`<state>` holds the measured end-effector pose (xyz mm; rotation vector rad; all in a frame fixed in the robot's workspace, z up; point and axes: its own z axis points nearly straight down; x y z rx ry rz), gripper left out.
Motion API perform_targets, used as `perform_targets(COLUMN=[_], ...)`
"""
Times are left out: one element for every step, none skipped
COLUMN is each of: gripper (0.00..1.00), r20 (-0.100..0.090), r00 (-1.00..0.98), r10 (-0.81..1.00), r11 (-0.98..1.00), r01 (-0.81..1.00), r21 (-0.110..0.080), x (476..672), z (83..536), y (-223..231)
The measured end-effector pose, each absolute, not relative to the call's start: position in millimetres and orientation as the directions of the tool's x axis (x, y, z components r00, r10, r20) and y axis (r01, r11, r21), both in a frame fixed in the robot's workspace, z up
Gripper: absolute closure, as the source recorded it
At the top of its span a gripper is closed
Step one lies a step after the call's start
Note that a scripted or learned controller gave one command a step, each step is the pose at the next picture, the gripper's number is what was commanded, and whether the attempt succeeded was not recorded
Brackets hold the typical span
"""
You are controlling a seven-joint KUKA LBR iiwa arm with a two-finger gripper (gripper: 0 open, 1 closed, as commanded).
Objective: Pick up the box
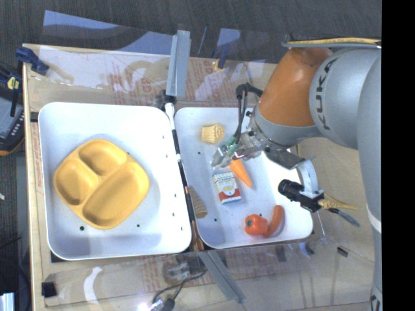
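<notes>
Wooden bench (97, 76) under clear plastic sheeting; dark grey carpet floor (194, 5) beyond.

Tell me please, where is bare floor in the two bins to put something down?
Left bin: bare strips all around the yellow tray, widest along its near edge. Right bin: crowded; corn, gripper, carrot, box, tomato, sausage leave only its near-left corner.
</notes>
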<state>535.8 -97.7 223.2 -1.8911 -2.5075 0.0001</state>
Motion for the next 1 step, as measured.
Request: perform_targets(gripper=[1.0], r20=[0.002], r00=[-0.616], r10=[0.788], r11=[0.616], r01=[0.788], r21=[-0.002], x=[476.8], z=[236.7], y=[-93.5])
